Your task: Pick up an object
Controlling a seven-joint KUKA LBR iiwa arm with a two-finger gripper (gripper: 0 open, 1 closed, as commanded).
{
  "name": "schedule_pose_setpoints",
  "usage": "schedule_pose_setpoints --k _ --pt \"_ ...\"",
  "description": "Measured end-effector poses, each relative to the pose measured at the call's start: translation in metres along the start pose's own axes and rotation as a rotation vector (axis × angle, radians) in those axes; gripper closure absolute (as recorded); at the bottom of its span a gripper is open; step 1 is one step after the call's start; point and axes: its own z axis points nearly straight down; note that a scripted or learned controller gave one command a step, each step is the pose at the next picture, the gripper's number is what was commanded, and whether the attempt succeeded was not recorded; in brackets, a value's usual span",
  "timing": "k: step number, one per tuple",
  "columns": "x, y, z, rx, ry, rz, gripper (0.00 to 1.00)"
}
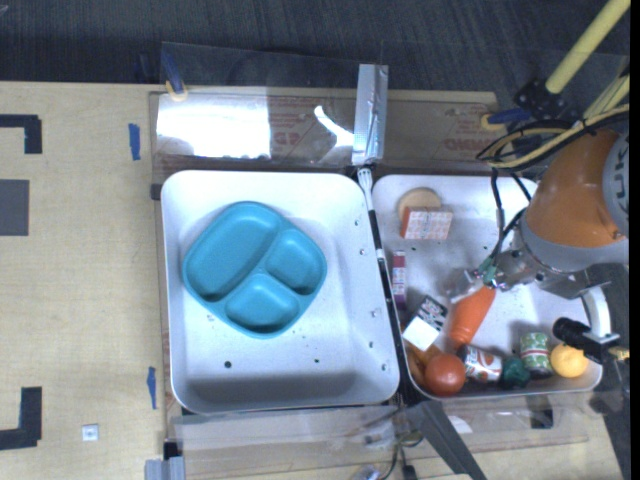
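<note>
In the right bin point(480, 190), near its middle, the gripper point(487, 276) hangs just above the top end of a toy carrot point(470, 315); whether its fingers are parted or closed, I cannot tell. The carrot lies tilted, its lower end near a red tomato point(444, 373) at the bin's front edge. The left bin point(190, 193) holds a blue divided plate point(255, 267).
</note>
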Motion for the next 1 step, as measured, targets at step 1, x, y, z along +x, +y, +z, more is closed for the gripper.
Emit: schedule_pose_setpoints --k 1 --pt "0.0718 0.0727 -0.0992 0.008 0.006 0.008 1.00"
